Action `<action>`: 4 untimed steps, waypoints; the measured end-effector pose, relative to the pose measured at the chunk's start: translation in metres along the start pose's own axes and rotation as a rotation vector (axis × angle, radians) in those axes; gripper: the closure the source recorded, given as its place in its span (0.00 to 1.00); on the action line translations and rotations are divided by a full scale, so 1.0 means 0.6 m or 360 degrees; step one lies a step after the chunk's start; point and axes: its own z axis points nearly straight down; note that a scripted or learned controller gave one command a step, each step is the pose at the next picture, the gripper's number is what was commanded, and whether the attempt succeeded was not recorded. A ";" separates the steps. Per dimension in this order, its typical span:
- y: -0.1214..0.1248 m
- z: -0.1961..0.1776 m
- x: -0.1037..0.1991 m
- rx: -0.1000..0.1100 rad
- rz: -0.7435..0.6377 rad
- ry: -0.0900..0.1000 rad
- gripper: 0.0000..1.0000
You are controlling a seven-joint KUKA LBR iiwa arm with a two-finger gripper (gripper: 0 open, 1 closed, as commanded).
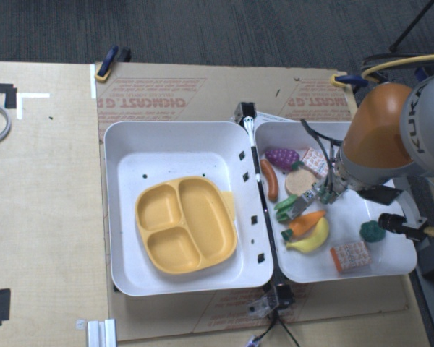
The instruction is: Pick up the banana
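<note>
Banana (310, 238) lay in right bin (390, 262), touching carrot (304, 223) | gripper (320, 194) hovered above, nr green veg (287, 207) | finger state: cannot tell | yellow tray (186, 224) in left bin (123, 194).

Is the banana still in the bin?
Yes. The banana lies in the right bin, touching the carrot; the hand is above it.

Yellow banana (310, 238) lying flat in right bin, curved, touching carrot.
</note>
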 end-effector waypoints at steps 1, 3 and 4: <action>-0.075 -0.033 0.052 0.0001 -0.0048 0.0000 0.00; -0.042 0.007 -0.085 -0.0002 -0.1138 -0.0006 0.00; 0.027 0.017 -0.034 -0.0002 -0.1399 -0.0003 0.00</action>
